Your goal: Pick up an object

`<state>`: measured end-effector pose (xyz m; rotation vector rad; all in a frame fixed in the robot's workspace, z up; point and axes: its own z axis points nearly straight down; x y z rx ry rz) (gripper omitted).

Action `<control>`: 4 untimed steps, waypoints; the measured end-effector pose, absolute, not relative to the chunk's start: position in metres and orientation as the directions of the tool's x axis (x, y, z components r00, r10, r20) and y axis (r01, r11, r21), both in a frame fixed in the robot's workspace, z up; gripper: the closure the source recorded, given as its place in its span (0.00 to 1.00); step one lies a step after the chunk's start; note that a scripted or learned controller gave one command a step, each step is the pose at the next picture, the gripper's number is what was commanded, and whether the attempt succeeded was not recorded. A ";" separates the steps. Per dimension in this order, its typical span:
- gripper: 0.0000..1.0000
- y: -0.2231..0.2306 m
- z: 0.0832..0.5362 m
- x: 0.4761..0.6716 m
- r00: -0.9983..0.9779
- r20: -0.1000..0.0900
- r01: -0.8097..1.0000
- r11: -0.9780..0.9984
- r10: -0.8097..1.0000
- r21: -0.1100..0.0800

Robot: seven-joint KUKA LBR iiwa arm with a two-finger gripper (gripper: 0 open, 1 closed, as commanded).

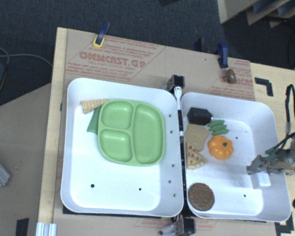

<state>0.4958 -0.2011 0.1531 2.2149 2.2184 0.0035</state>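
The right bin (258,112) holds several toy foods. An orange pumpkin (220,147) lies near its middle, with a green pod (217,127) and a black block (199,116) behind it. A tan bread slice (194,134) and a waffle wedge (194,157) lie along the left wall. A brown round patty (200,196) sits at the front left. My gripper (261,171) hangs low over the bin's bare right side, about a hand's width right of the pumpkin and touching none of the objects.
The left bin (77,186) carries a green divided plate (133,132) on a green cloth, with a beige cone (92,105) at its back left. The divider between the bins (179,141) runs front to back. Clamps and cables sit along the bench's edges.
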 end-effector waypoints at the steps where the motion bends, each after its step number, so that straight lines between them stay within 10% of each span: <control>1: 1.00 -0.192 0.208 0.493 -0.002 -0.003 1.000 0.002 1.000 0.007; 4: 1.00 -0.076 0.240 0.509 -0.008 0.002 1.000 0.008 1.000 0.002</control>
